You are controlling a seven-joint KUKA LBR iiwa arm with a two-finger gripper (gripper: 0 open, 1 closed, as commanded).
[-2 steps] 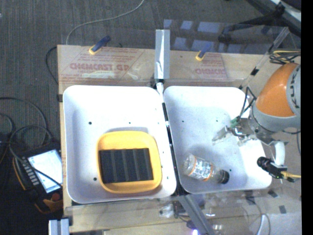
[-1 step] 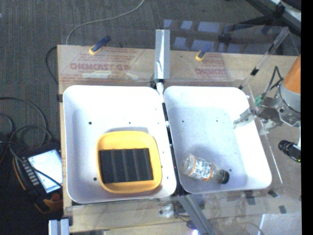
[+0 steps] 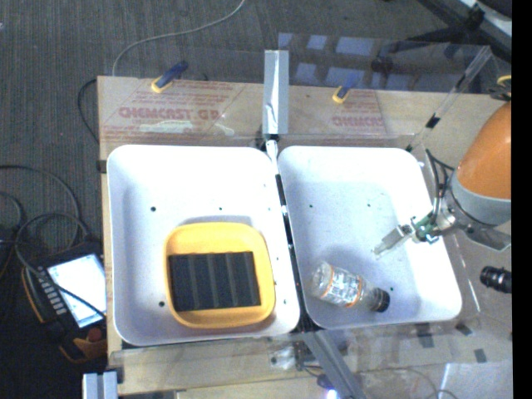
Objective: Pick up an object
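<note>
A clear plastic bottle (image 3: 339,286) with a black cap lies on its side near the front of the right bin (image 3: 349,189), cap pointing right. A yellow block with a dark ridged top (image 3: 219,276) rests in the front half of the left bin (image 3: 141,181). My gripper (image 3: 384,245) reaches in from the right over the right bin, its tip slanting down to the left. It hangs above and to the right of the bottle, apart from it, and nothing shows in its grasp.
The grey and orange arm (image 3: 490,169) looms over the right bin's right wall. A metal divider post (image 3: 274,98) stands behind the seam between the bins. Cables and a small device (image 3: 71,285) lie on the floor to the left.
</note>
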